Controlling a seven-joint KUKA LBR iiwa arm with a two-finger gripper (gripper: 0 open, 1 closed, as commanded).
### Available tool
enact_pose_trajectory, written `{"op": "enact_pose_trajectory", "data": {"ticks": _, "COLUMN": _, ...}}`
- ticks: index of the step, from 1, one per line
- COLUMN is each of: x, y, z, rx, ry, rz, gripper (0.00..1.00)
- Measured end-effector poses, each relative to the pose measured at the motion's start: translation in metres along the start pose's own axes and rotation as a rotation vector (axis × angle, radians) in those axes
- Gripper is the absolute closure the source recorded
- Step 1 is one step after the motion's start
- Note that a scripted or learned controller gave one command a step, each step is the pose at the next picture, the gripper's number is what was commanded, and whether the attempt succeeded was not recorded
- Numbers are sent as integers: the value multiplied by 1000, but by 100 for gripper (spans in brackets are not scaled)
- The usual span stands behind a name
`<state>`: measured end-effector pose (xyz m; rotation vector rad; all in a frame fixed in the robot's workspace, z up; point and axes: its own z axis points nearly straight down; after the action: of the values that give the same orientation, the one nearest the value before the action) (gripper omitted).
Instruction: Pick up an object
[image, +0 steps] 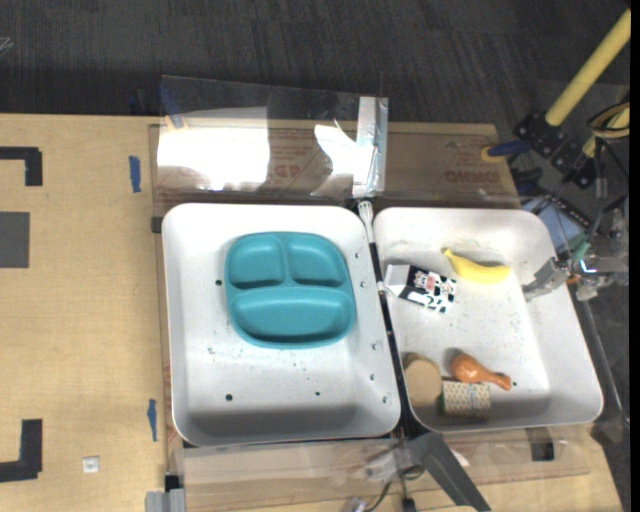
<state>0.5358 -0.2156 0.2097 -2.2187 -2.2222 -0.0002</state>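
Cardboard sheeting covered the bench, and on it sat 2 shallow white bins side by side, with a clear plastic panel propped behind them. Inside the left bin lay a teal divided plate, well apart from everything else. The right bin held the smaller candidates: a yellow banana near the back, a black-and-white card or packet just beside it toward the dividing wall, an orange gourd-shaped toy toward the front, and next to that a round tan disc and a patterned roll, which sat close enough that I could not tell whether they touched. At the right bin's far rim the gripper showed as a small grey shape, too blurred to tell how it was set, and nothing visible sat in it. By my reading the pick was at its opening step, with the arm merely at the edge of the bin. The next move probably called for choosing 1 item, the banana being nearest, then travelling inward over it and descending squarely, while avoiding the card alongside it.
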Motion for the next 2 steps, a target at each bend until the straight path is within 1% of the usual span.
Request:
{"op": "enact_pose_trajectory", "data": {"ticks": 1, "x": 46, "y": 14, "z": 122, "rx": -8, "ry": -4, "rz": -193, "gripper": 0}}
{"op": "enact_pose_trajectory", "data": {"ticks": 2, "x": 84, "y": 103, "z": 124, "rx": -5, "ry": -2, "rz": -173, "gripper": 0}}
